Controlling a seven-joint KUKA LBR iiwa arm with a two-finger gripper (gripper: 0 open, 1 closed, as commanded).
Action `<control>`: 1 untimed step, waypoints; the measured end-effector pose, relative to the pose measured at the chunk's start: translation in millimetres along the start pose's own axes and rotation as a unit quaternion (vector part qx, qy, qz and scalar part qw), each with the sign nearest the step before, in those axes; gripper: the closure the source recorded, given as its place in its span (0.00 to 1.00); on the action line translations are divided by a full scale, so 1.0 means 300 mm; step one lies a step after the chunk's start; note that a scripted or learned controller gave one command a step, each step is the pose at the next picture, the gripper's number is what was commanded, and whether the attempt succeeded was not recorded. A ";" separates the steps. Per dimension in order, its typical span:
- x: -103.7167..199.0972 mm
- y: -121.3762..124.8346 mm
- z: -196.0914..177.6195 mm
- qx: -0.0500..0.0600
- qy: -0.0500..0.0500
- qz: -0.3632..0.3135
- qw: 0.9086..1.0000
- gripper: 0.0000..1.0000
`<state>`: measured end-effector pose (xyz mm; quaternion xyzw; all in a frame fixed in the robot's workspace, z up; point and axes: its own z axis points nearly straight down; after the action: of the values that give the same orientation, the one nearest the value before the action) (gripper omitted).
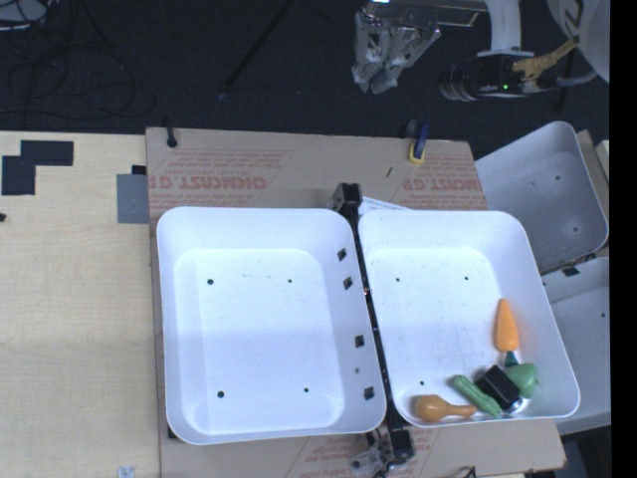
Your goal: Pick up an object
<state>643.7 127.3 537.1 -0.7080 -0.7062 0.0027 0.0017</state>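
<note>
I had the gripper parked high beyond the bins (open or closed, I couldn't tell), clear of the carrot in the right bin's near corner.

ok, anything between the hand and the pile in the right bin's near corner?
Nothing visible. The hand hangs high beyond the bins' far edge; the right bin lies open toward the corner where the carrot, black block, green toy and orange gourd crowd together.

Dark floor, pale wooden bench
</note>
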 end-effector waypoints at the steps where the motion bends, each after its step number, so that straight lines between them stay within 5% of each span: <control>1: -0.152 0.001 0.000 0.000 0.000 0.001 1.000 1.00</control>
<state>643.8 81.7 537.1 -0.7084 -0.7058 0.0027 0.0014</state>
